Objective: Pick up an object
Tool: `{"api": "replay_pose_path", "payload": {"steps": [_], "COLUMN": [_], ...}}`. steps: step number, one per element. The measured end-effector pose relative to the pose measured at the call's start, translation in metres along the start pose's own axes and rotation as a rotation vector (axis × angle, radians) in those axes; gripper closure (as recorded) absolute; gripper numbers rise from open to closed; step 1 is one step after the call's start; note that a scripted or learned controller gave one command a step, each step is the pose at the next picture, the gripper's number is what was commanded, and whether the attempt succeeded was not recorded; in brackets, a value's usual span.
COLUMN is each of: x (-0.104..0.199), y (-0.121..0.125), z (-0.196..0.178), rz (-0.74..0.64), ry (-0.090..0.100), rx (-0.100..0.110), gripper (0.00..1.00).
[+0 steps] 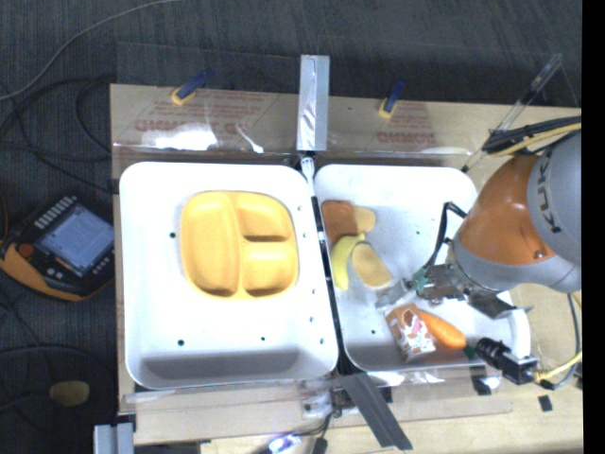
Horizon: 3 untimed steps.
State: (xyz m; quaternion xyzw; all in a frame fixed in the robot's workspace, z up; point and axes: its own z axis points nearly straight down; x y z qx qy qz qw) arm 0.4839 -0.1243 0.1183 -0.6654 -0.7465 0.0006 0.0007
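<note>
In the right bin [397, 183] lie several small objects: a brown bread-like piece [338, 219], a yellow banana-like piece [342, 259], a tan oval piece [371, 268], a small brown carton [409, 333] and an orange carrot [442, 329]. My gripper [423, 285] hangs low over the middle of this bin, just above the carton and carrot and right of the tan piece. Nothing shows between its tips.
The left bin [151, 348] holds a yellow divided tray [238, 243]. The arm's grey and orange body [515, 230] covers the right bin's right side. Cables and black hardware [501, 357] lie at the bin's front right corner. A metal divider [313, 102] stands behind the bins.
</note>
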Motion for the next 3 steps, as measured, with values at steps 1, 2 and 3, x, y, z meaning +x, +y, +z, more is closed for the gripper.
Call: {"api": "replay_pose_path", "payload": {"steps": [1,2,3], "x": [0.001,0.035,0.033], "y": [0.000,0.023,0.027], "z": [-0.008,-0.065,-0.064], "rz": [-0.001,0.064,0.136], "ry": [0.002,-0.002,0.000], "rx": [0.002,0.001,0.002], "gripper": [1.00,1.00,1.00]}}
